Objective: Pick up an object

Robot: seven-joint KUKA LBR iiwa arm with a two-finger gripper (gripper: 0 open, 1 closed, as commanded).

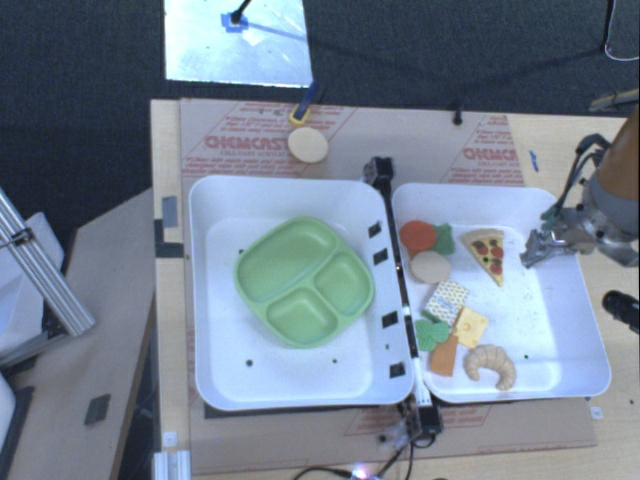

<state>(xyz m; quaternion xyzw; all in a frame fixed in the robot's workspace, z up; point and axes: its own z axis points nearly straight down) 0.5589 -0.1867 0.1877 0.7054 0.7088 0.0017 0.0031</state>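
The right bin [570, 313] holds several toy foods along its left side: a red tomato [417, 235], a pizza slice [487, 252], a beige round piece [431, 267], a patterned cracker [447, 299], a yellow cheese square [470, 325], a green piece [431, 333], an orange piece [444, 356] and a croissant [489, 364]. My gripper [536, 249] hangs over the right bin's upper right part, a little right of the pizza slice, with nothing seen between its fingers.
The left bin [215, 368] carries a green divided plate [303, 280]. A black divider [392, 268] runs between the bins. A round beige disc [308, 145] lies on the cardboard behind the left bin. The arm [615, 198] enters from the right.
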